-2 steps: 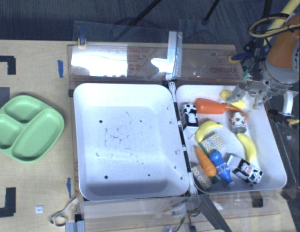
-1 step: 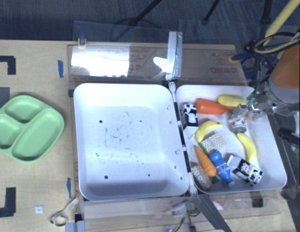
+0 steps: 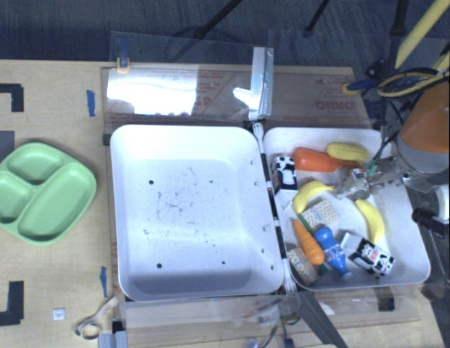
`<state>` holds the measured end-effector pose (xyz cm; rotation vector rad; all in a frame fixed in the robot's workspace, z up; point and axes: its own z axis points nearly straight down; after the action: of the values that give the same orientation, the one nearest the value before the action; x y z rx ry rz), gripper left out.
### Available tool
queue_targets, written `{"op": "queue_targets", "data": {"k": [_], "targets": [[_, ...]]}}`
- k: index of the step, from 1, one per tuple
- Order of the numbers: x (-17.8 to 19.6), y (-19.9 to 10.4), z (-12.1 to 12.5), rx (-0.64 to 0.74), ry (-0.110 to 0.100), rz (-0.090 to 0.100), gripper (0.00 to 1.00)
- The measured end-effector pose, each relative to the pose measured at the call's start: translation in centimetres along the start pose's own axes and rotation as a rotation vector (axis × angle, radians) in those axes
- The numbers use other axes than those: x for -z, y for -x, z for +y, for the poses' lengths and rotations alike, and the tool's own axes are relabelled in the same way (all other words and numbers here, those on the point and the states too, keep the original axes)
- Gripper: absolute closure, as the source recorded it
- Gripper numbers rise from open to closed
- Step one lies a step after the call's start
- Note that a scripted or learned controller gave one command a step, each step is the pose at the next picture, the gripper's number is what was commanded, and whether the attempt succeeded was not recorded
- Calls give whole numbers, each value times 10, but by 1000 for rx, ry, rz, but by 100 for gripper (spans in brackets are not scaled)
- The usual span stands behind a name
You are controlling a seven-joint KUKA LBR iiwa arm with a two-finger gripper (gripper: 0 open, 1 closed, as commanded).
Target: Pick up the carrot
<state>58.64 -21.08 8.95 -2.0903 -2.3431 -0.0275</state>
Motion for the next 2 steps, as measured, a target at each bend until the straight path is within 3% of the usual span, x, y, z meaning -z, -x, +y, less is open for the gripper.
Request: {"op": "queue_targets", "data": {"k": [1,2], "targets": [[42,19,78,158,-9,-13,0],[-1,3,25,71,-3,-2,0]]}}
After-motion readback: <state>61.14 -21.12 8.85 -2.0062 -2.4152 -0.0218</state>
